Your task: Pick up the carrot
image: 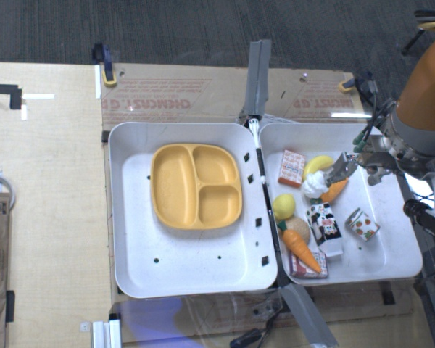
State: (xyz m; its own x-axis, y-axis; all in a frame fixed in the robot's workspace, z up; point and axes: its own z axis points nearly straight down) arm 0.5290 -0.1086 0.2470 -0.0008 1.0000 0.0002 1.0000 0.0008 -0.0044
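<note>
Orange carrot (304, 251) lies at 6 o'clock in the right bin (391, 267), tip toward 5, leafy end toward 11, partly over a flat red packet (299, 267). Lemon (284, 206) just beside it at 12, cow-print carton (324, 227) at 1. Pincer (341, 170) sits at 12 o'clock of the bin, above an orange piece (334, 190) and a white lump (314, 186), well apart from the carrot. Can't tell whether it's clenched or released. Banana (318, 166) at its 9. Yellow plate (196, 186) in the left bin (130, 267).
</note>
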